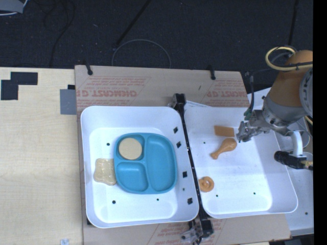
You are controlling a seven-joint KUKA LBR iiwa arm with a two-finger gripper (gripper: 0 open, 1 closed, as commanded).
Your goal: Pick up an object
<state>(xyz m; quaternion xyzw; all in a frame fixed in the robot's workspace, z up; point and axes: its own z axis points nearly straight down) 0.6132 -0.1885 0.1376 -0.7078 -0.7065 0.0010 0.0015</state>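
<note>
I see the arm (288,93) entering from the right, with the tool (245,132) low over the right bin (276,200), near its upper middle. From this slant I cannot tell how the tool is set, and I see nothing in its grip.

Right bin contents: a tan drumstick-shaped toy (225,148) lying tilted, its thick end just beside the tool tip and its thin end pointing down-left. Touching or apart from the tool: cannot tell. A small orange-brown slab (224,131) lies just above the drumstick, left of the tool. A round orange piece (206,184) sits well apart, near the bin's lower left wall by the divider.

Left bin (94,203): a blue compartment tray (153,167) lies flat in the middle. A round beige disc (130,148) sits in its upper left compartment. A pale yellowish flat piece (104,171) lies on the bin floor touching the tray's left edge.

Both bins rest side by side on a cardboard sheet (133,86) on the desk (36,152).
</note>
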